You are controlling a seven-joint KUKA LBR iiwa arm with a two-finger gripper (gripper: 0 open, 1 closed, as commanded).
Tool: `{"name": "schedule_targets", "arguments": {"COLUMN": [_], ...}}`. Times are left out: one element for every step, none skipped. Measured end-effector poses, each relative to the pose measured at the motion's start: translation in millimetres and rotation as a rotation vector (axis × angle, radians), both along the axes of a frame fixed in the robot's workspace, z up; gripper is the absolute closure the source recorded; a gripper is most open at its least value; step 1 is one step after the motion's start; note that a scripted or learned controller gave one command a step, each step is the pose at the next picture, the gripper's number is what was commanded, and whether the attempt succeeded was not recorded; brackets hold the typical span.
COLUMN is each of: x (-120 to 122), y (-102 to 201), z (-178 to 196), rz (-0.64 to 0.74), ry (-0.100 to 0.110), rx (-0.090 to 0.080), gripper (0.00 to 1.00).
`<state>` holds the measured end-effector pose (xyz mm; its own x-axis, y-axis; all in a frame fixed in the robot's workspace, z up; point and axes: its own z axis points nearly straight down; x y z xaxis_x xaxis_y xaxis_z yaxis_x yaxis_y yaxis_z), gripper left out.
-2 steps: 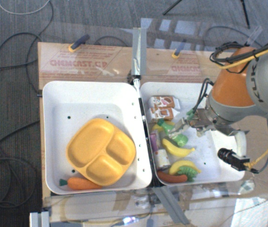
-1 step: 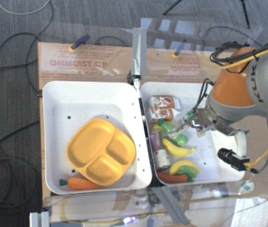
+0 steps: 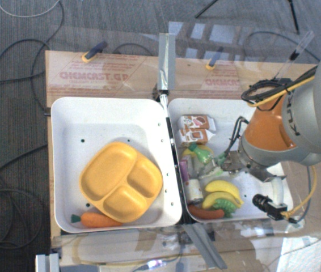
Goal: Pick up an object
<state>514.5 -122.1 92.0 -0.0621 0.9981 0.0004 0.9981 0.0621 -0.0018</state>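
Two white bins (image 3: 64, 152) on table (image 3: 92, 78) | grey carpet (image 3: 13, 38), cables | yellow tray (image 3: 122, 180), carrot (image 3: 98, 220) left | tool (image 3: 228, 162) over right clutter, grip unclear

One camera looks down on the bench (image 3: 92, 72) from above at a slant, steep enough that both white bins show almost in plan. It stands far enough back to take in the left bin (image 3: 70, 118) and the right bin (image 3: 228, 109) whole, the brown board under them, and a wide strip of dark carpet (image 3: 13, 152) with cables beyond the far and left edges. The far side of the bench lies toward the top of the view, the near edge at the bottom. The arm (image 3: 296, 123) enters from the right, large in view and partly covering the right bin.
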Motion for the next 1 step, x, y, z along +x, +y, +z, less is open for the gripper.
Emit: {"name": "schedule_targets", "arguments": {"x": [-1.1], "y": [0.3], "z": [6.8], "rz": [0.000], "ry": [0.006], "rx": [0.001], "gripper": [1.00]}}
